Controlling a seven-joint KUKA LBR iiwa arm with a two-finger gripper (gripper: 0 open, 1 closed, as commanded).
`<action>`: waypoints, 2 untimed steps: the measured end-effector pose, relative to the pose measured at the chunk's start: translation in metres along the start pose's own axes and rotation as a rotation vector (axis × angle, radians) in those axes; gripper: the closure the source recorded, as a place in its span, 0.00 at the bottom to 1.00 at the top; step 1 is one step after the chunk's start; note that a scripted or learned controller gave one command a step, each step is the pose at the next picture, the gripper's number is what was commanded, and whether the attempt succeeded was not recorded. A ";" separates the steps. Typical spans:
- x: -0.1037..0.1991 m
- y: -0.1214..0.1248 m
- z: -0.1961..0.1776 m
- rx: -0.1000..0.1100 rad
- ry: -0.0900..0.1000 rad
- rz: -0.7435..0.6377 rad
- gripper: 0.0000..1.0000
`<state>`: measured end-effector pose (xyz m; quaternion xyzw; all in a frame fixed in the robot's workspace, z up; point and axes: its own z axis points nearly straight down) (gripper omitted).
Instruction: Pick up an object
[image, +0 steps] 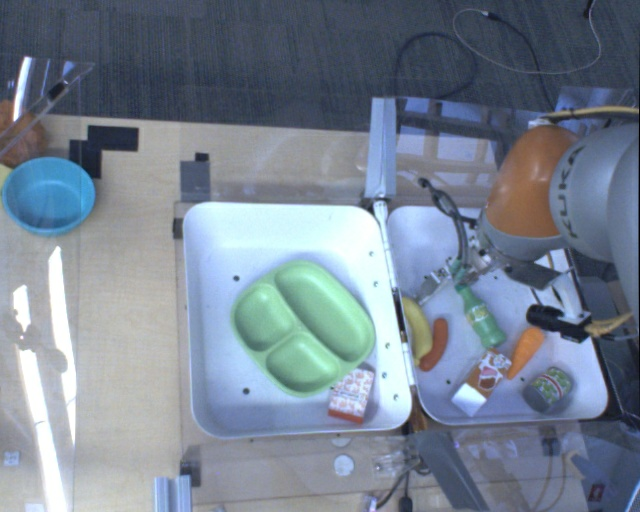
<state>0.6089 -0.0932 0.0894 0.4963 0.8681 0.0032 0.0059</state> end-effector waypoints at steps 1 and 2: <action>-0.001 0.004 -0.014 -0.010 -0.005 -0.002 1.00; -0.001 0.004 -0.014 -0.009 -0.004 -0.002 0.00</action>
